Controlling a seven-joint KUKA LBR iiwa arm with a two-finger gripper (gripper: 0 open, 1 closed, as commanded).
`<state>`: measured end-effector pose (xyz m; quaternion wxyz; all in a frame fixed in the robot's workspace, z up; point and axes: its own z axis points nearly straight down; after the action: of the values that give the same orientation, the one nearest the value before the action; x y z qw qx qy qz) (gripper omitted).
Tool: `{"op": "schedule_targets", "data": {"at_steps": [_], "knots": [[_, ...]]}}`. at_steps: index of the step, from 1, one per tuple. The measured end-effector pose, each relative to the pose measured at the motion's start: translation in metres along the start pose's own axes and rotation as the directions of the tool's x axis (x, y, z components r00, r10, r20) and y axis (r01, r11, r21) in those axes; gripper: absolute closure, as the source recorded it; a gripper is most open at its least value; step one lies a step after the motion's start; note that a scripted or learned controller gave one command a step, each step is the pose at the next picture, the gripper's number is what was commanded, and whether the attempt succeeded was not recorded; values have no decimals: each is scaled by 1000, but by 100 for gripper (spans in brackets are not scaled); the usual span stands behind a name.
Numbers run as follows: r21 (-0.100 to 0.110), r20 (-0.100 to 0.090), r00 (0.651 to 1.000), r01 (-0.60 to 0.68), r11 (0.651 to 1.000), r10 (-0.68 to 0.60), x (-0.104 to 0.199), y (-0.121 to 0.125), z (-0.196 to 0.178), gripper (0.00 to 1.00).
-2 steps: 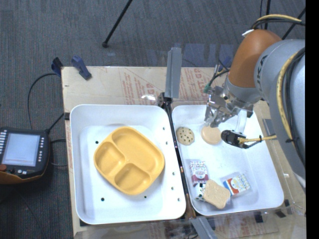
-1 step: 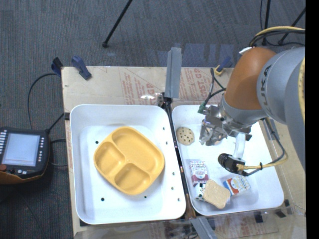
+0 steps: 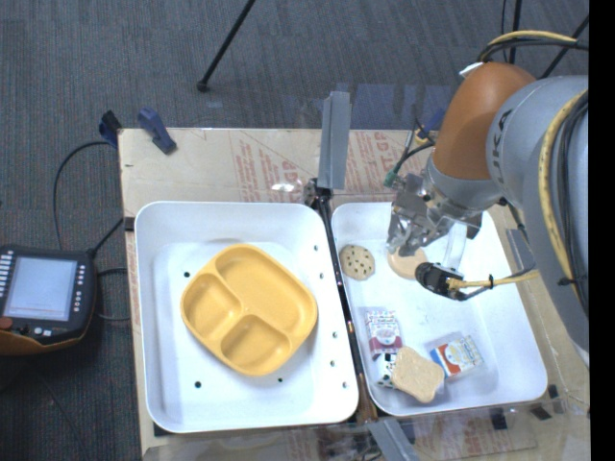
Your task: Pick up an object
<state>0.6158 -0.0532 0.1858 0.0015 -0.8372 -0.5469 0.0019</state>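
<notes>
The end effector [image 3: 411,243] hung low in the right bin [image 3: 519,353], over a pale round disc [image 3: 404,262] beside the cookie [image 3: 357,261]; its state I could not tell. A good grasp likely needed it centred on the disc, then a straight descent.
</notes>
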Motion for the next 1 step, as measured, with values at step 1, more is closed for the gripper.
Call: {"op": "schedule_targets", "data": {"at_steps": [1], "knots": [[0,0,998,56,998,-56,7,-27,-7,100]]}}
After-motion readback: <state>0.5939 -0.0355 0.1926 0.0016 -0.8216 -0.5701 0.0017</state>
